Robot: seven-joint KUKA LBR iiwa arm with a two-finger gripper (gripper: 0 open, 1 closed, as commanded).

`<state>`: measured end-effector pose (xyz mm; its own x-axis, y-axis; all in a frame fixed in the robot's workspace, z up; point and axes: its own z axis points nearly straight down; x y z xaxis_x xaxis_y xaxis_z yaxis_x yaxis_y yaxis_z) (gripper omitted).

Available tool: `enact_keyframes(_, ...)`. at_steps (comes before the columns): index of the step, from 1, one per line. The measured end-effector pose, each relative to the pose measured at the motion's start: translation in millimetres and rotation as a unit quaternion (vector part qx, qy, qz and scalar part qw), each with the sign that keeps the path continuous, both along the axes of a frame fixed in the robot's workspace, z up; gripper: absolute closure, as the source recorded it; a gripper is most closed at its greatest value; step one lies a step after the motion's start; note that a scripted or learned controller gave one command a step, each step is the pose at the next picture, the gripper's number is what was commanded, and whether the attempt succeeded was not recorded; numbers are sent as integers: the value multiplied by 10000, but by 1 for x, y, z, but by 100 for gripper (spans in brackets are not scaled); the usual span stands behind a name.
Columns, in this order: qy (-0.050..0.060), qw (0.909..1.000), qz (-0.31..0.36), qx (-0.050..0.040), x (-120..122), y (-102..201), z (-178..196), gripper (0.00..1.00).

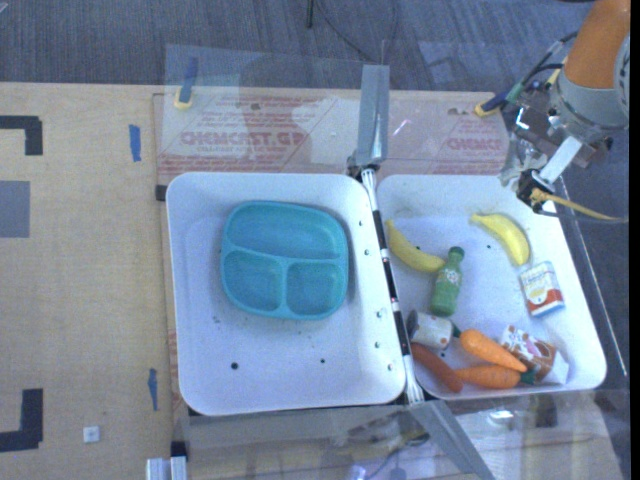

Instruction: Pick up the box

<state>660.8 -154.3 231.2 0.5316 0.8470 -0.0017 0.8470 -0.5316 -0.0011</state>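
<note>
The box (pixel 540 289) is a small red, white and orange carton lying flat near the right wall of the right bin (pixel 585 303). My gripper (pixel 528 180) hangs over the far right corner of that bin, above and behind the box and well apart from it. Its fingers stand open with nothing between them. A yellow banana (pixel 506 235) lies between the gripper and the box.
Also in the right bin are a second banana (pixel 411 251), a green bottle (pixel 447 282), a white cup (pixel 432 327), two carrots (pixel 487 350) and a printed packet (pixel 532 351). The left bin (pixel 200 368) holds a teal divided plate (pixel 285 260). A yellow cable (pixel 590 210) trails from the wrist.
</note>
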Motion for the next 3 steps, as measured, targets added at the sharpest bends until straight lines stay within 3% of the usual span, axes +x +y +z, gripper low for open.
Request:
enact_keyframes(1, 0, 9920, -1264, -4, 7, 70, 28, 100)
enact_keyframes(3, 28, 9930, -1181, -17, 9, 77, 45, 100)
